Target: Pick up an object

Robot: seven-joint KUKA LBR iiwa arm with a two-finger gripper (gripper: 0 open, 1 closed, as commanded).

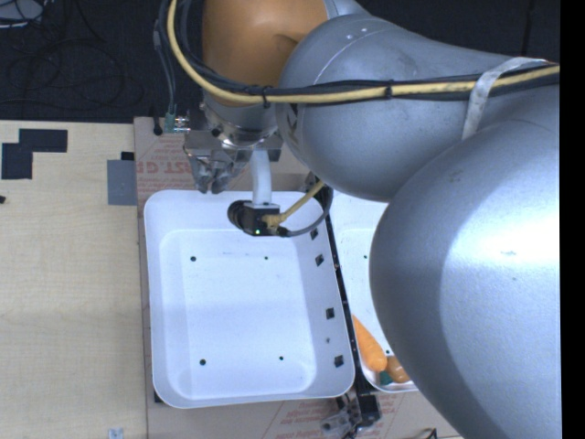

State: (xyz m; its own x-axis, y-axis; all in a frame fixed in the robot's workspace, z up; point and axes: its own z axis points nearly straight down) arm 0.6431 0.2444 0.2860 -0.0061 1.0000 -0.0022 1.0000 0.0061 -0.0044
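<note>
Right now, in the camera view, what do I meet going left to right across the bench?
Dark blocks on the light wooden board → grey square patch → left shallow white bin → gripper over that bin's far rim → orange carrot-shaped object in the right white bin.

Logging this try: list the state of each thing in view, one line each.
Two-finger gripper: over the far rim of the left bin, nothing seen between its fingers.
Left shallow white bin: upright on the bench.
Right shallow white bin: mostly hidden by the arm.
Orange carrot-shaped object: lying in the right bin.
</note>
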